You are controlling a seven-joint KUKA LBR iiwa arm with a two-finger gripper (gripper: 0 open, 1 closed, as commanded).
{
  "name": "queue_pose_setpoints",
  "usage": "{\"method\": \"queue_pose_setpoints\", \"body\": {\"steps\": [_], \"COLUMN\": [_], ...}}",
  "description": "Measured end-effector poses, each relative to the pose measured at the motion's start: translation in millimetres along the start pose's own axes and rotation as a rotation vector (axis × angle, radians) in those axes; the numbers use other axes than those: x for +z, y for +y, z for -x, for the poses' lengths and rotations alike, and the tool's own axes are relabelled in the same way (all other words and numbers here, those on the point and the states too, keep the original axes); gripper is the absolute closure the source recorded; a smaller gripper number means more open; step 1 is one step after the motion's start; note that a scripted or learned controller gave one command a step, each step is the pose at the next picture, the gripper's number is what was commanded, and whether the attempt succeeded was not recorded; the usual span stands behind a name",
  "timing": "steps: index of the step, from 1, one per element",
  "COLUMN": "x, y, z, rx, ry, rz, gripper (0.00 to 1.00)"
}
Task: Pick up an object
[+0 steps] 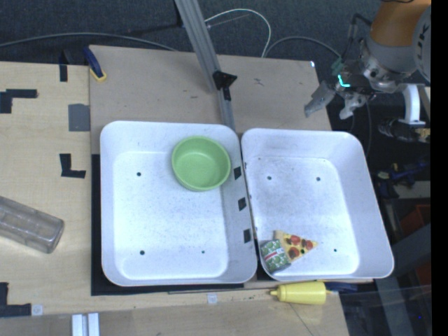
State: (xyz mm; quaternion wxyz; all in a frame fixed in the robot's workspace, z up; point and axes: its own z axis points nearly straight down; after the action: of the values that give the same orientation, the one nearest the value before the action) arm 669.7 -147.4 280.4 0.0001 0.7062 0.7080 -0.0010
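A green bowl (201, 163) sits upright in the left bin (119, 208), toward its far right corner. A pizza slice toy (295, 244) lies near the front left corner of the right bin (350, 187), touching a small green packet (274, 255). My gripper (332, 103) hovers above the bench beyond the right bin's far right corner, well away from every object. Its two fingers are spread apart with nothing between them.
A yellow bottle (302, 293) lies on the bench just in front of the right bin. A clear plastic cylinder (26, 224) rests at the far left. A grey metal pole (201, 35) slants down to the bins' shared far edge.
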Motion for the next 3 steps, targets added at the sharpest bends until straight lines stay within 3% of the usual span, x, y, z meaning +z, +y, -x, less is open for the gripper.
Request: {"method": "queue_pose_setpoints", "body": {"steps": [3], "x": [192.9], "y": [-3.8], "z": [0.5], "rx": [0.001], "ry": [0.001], "rz": [-0.005], "gripper": [0.00]}}
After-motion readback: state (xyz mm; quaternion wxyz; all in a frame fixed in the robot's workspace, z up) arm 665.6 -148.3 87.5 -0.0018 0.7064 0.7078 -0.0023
